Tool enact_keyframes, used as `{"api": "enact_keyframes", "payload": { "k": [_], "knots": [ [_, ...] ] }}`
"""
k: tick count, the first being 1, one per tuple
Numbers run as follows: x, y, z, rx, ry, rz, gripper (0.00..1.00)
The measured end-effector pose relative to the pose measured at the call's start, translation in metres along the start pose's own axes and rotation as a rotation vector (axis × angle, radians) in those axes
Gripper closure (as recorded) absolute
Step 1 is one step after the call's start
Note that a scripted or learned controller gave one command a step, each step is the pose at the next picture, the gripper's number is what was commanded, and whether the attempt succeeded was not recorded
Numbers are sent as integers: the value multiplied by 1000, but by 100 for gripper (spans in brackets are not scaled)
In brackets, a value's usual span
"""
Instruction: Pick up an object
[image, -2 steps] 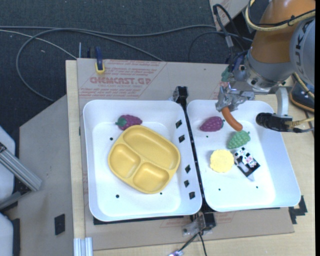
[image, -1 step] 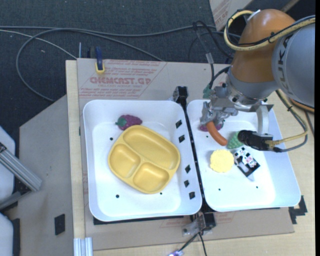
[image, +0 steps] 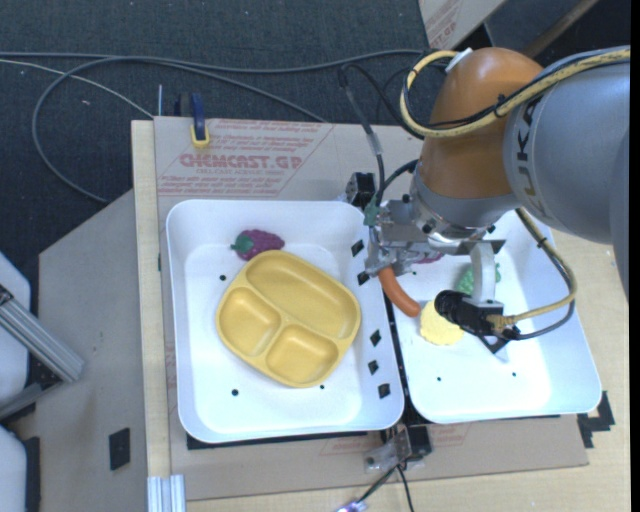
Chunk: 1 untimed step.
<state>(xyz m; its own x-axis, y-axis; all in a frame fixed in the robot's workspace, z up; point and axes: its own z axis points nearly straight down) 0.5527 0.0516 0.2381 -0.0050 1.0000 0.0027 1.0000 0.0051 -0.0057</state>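
The arm (image: 520, 130) reaches in from 3 o'clock and hangs over the 11 o'clock corner of the right bin (image: 500, 385). Its claw (image: 388, 252) sits low, close to the line where the two bins' rims meet, and from this angle it cannot be told whether the claw is spread or pressed together. Just off the claw toward 5 o'clock, an orange stick-like piece (image: 400, 294) lies slanted near the right bin's left wall, with its upper end close under the claw. A pale yellow lump (image: 436, 328) sits just beside the orange piece's lower end, near the middle of that bin. A green piece (image: 481, 268) shows at 1 o'clock of the lump, partly hidden by the wrist. The lower part of the right bin, from 4 round to 8 o'clock, is bare white floor up to the rim. In the left bin (image: 195, 385), a yellow divided plate (image: 289, 316) takes the centre, turned at a slant, and its 3 o'clock edge comes near the wall shared with the right bin. A purple bunch (image: 258, 241) lies at the plate's 11 o'clock edge, touching it or just beside it. Open white floor runs round the plate along the left wall and the bottom rim, widest at 7 o'clock. Both bins rest on a pale surface (image: 145, 400), which carries a blue clamp (image: 199, 122) at its 12 o'clock edge.
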Motion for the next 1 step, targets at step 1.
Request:
{"api": "enact_keyframes", "payload": {
  "k": [1],
  "knots": [
    [37, -27, 2, 0, -1, 1, 100]
  ]
}}
